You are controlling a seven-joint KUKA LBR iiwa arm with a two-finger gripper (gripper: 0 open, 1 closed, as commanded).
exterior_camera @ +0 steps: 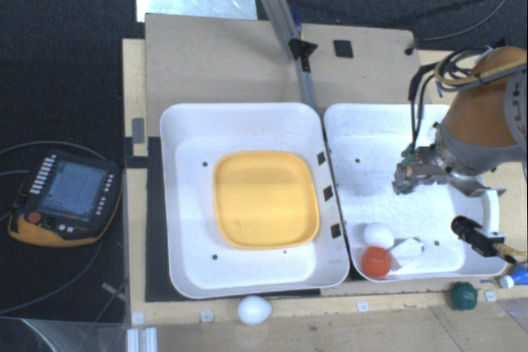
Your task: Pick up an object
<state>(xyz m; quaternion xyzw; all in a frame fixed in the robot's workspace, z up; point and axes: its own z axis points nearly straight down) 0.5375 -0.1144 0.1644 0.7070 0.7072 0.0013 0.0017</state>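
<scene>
- You can see two shallow white bins [247, 121] side by side.
- You have one square yellow plastic plate [266, 199].
- You can count two white egg-shaped balls [378, 233]: one in the right bin, one outside.
- There is one round red ball [377, 261].
- There is one small dark green ball [464, 296].
- One handheld control pad with a screen [63, 199] lies at the left.

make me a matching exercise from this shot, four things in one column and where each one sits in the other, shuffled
Things:
1. square yellow plate
2. small red ball
3. white egg-shaped ball
4. dark green ball

Places:
A. on the bench in front of the left bin
B. near corner of the right bin, beside a white ball
C. middle of the left bin
D. on the bench outside the right bin's near right corner

Pairs: 1-C, 2-B, 3-A, 4-D
</scene>
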